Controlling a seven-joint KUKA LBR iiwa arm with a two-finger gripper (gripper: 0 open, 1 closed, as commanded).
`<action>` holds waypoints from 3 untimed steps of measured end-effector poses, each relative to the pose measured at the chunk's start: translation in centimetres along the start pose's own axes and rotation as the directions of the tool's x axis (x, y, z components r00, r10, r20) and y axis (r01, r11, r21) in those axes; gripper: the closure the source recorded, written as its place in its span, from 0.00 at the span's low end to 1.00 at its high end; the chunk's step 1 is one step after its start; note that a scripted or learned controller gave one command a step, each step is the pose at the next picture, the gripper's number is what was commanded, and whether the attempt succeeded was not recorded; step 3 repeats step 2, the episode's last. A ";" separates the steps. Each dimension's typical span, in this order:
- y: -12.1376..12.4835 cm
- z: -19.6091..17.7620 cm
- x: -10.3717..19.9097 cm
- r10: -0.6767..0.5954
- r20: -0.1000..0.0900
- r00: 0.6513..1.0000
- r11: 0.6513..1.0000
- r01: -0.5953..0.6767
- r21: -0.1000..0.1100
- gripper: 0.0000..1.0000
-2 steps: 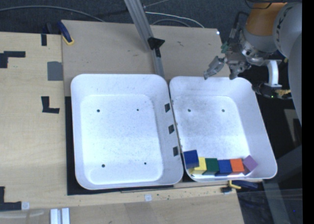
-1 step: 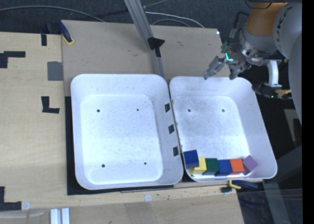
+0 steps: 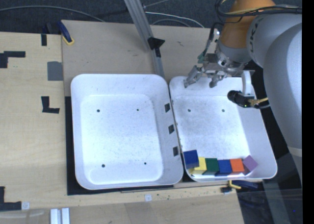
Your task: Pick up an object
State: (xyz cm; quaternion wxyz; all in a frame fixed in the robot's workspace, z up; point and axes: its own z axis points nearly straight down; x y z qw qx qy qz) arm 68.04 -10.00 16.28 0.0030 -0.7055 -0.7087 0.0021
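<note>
Six small coloured blocks (image 3: 218, 164), seemingly light and rigid, crowd the right bin's (image 3: 255, 125) near edge. The gripper (image 3: 202, 81) hangs spread and empty over the far edge. The end purple block (image 3: 249, 162) looks easiest to pinch across flat sides.

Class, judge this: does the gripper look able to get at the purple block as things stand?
Probably yes. The purple block lies uncovered at the row's end in the right bin; the gripper hangs above that bin's far edge, though the near wall crowds it.
</note>
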 end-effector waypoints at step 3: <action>-8.3 -2.9 5.1 -0.004 -0.002 1.000 1.000 0.004 -0.004 0.00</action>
